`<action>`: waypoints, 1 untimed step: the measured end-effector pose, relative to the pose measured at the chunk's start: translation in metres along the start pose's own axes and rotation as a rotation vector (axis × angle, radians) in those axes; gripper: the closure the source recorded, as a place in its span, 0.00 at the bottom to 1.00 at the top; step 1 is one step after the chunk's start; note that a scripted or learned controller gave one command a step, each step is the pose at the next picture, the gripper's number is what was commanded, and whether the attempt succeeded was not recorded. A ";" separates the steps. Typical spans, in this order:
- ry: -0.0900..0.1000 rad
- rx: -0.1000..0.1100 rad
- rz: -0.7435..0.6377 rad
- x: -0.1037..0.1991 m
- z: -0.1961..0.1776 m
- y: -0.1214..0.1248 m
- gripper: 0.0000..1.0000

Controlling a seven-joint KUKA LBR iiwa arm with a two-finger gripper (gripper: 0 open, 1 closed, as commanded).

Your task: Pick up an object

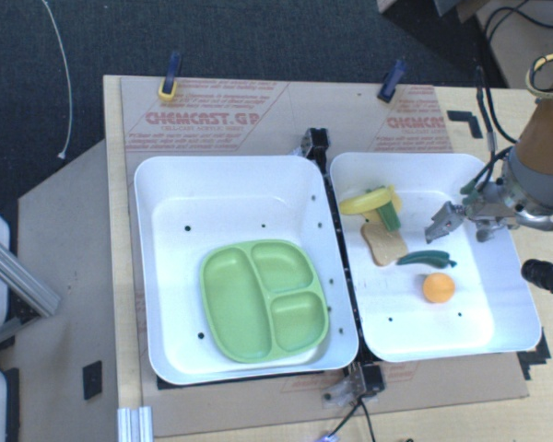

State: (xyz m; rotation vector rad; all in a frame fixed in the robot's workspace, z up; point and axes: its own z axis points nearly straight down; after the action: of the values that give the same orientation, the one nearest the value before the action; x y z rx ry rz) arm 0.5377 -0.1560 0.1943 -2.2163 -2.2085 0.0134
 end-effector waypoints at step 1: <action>-0.003 -0.015 -0.004 0.000 -0.008 0.003 0.00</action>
State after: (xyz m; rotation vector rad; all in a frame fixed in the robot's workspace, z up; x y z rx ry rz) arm 0.5410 -0.1556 0.2020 -2.2209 -2.2211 0.0003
